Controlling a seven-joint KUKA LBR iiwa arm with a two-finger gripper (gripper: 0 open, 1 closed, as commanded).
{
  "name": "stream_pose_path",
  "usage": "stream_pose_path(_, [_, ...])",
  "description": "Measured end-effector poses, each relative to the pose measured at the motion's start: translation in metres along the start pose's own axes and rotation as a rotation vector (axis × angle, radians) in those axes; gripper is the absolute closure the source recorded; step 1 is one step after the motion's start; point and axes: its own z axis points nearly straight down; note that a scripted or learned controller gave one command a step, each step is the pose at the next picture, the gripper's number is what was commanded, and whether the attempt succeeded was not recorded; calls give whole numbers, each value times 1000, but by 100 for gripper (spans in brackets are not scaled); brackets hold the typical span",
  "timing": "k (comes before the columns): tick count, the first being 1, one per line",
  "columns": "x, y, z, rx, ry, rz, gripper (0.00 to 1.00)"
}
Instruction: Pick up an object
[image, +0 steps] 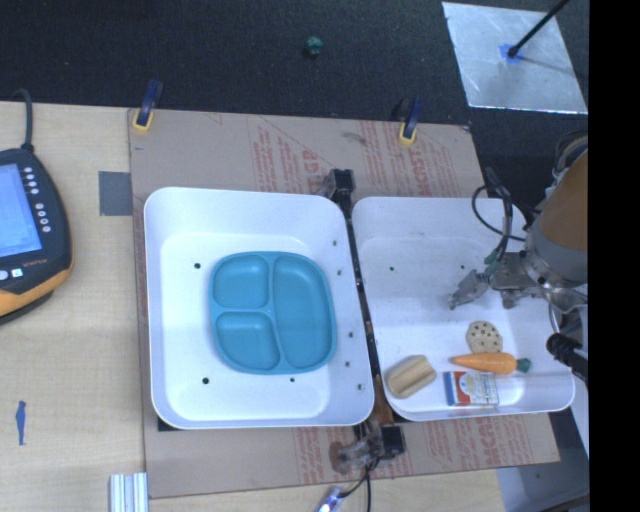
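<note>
The end effector (478, 288) hovers open and empty at the frame's right. The cookie (483, 335) lies just below it in the right bin (420, 240), the carrot (484, 363) lower, its long axis horizontal.

Pale wood bench (70, 380) – brown cardboard sheet (300, 155) – dark floor (220, 45).

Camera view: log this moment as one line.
end effector open above right bin | holding nothing | cookie, carrot nearby
</note>
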Motion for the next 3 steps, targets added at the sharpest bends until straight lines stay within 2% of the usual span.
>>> stream_pose_path(1, [-7,-20,19,0,0,-1,0])
stream_pose_path(2, [-15,-45,-16,-1,1,1,0])
stream_pose_path(3, [-21,-23,43,2,1,-3,0])
